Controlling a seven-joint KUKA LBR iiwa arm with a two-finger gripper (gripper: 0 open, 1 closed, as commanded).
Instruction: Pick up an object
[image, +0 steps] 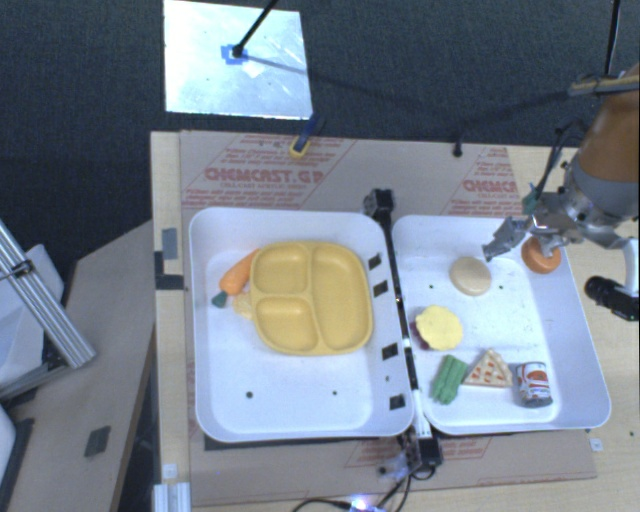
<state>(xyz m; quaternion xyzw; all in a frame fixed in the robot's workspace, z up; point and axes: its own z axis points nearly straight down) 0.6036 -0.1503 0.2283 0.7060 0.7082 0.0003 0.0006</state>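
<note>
Two shallow white bins sit side by side on the counter (330, 165). The left bin (215, 380) carries a yellow divided plate (305, 297), with a toy carrot (237, 272) lying against the plate's left edge. The right bin (575, 340) carries the loose items: a beige bun-shaped piece (471, 276) near the upper middle, a yellow and maroon burger-like piece (438, 328) below it, a green vegetable piece (449, 378) just beside a pizza slice (489, 369), a small can (534, 384) near the lower right corner, and an orange round piece (542, 257) near the upper right. The arm (605, 165) reaches in from the right, and the end effector (502, 243) hangs over the right bin, just above and to the right of the bun-shaped piece. Whether it is spread or pressed together cannot be told, and nothing is seen in it.
</note>
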